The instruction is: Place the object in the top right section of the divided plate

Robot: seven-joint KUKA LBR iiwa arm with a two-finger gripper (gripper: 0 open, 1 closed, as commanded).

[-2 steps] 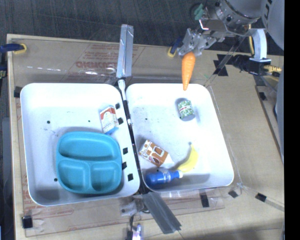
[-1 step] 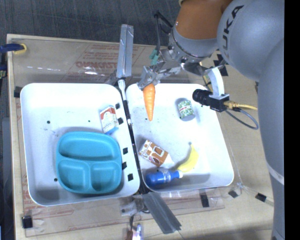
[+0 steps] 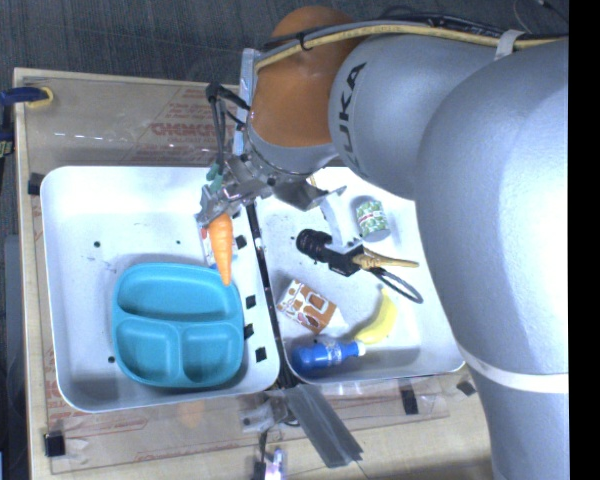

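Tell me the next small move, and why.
Probably ease the gripper down and left. The carrot hangs from its fingers beside the bins' divider, its tip just over the plate top right corner, so it looks not yet centred over that section.

Banana (image 3: 381, 320), blue bottle (image 3: 323, 355) (right bin (image 3: 435, 313))

Fixed above the bench, looking down at a slant on both white bins (image 3: 70, 228), fairly near; arm (image 3: 430, 118) entering from the right.
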